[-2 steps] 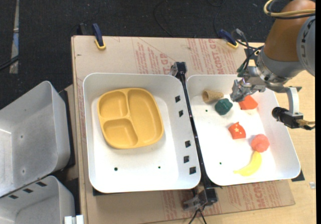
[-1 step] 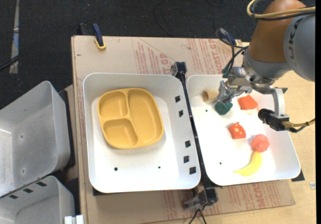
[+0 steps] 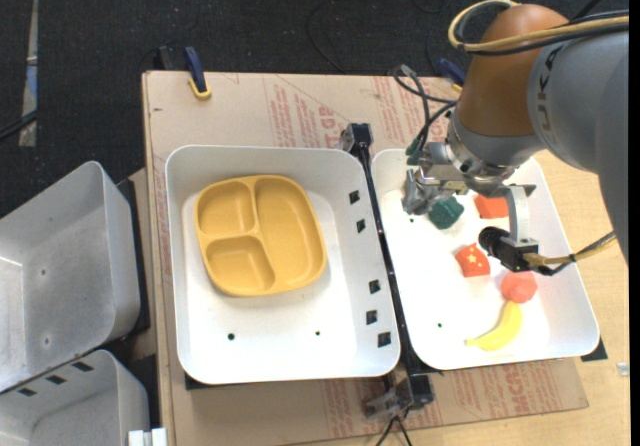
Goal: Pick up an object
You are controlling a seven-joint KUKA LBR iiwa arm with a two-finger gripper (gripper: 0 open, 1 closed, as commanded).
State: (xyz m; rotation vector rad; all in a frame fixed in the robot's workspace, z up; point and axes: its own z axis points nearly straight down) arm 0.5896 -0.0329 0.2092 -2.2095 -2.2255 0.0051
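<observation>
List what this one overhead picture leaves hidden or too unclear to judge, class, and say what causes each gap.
- Claw: the wrist above covers it in the camera view, so its grip cannot be judged.
- Dark green object: partly under the claw; its shape is unclear.
- Orange block: partly covered by the arm's fittings.
- Right bin: its far corner lies under the arm.
- Red ball: too small to identify.

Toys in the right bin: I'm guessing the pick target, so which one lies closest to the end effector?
The dark green toy, right at the end effector. The orange block, red toy, pink ball and banana lie farther off.
</observation>
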